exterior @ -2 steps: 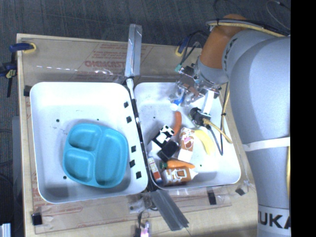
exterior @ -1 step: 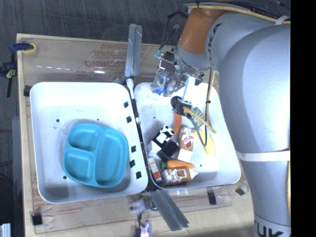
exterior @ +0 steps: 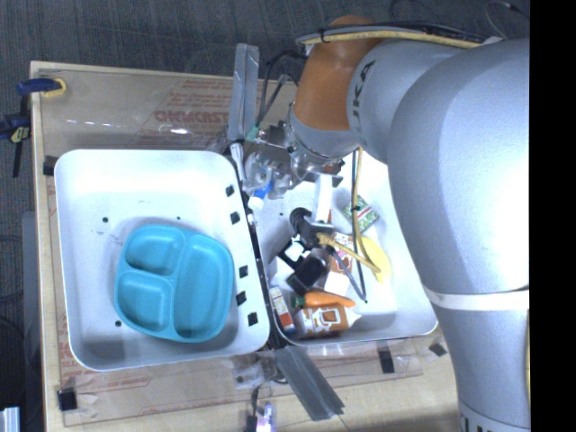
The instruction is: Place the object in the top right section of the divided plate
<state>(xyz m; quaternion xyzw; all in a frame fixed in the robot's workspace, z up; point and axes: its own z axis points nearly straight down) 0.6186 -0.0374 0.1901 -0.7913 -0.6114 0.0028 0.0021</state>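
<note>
Left white bin (exterior: 81, 331): blue three-section divided plastic plate (exterior: 175, 283), lying flat. Right white bin (exterior: 409, 318): heap of small mixed items (exterior: 328, 268), orange packet (exterior: 326, 316) nearest, yellow banana-shaped piece (exterior: 373, 257) behind. Gripper (exterior: 270, 174) above the bins' shared wall; state of the fingers cannot be told

A plain turquoise plate (exterior: 175, 282) is seen in a white bin (exterior: 81, 196). In the other white bin (exterior: 409, 309), yellow, orange, black and green items are heaped. The arm (exterior: 450, 142) is coloured grey, with an orange band (exterior: 326, 79).
</note>
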